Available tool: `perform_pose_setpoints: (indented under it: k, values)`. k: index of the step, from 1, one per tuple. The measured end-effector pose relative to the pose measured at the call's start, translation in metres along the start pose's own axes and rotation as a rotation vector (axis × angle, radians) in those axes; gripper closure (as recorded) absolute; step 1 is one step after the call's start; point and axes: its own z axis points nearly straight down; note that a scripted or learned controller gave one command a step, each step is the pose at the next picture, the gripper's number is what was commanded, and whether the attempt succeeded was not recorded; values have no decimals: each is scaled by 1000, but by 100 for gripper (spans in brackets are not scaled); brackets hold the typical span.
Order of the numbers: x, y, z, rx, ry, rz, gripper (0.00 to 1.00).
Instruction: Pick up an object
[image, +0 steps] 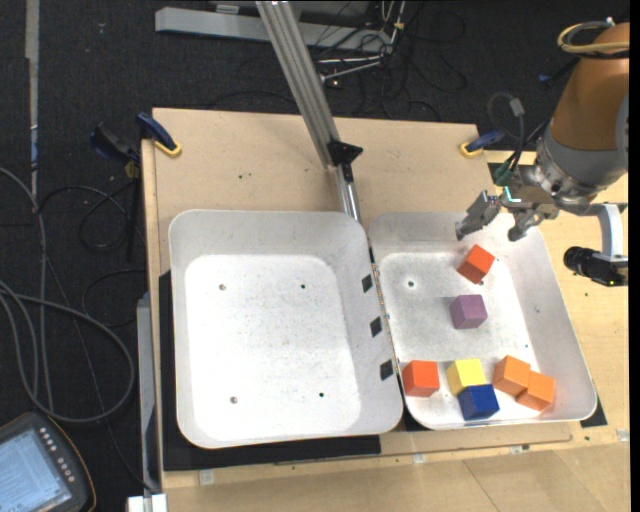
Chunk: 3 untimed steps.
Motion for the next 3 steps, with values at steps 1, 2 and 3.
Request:
perform_pose_setpoints:
  k: [1,2,3]
  values:
    - [0,0,-2,-2,-1,-1,0]
    - [-4,1,43,1,-1,2,0]
    - [-4,-1,86,1,-1,2,0]
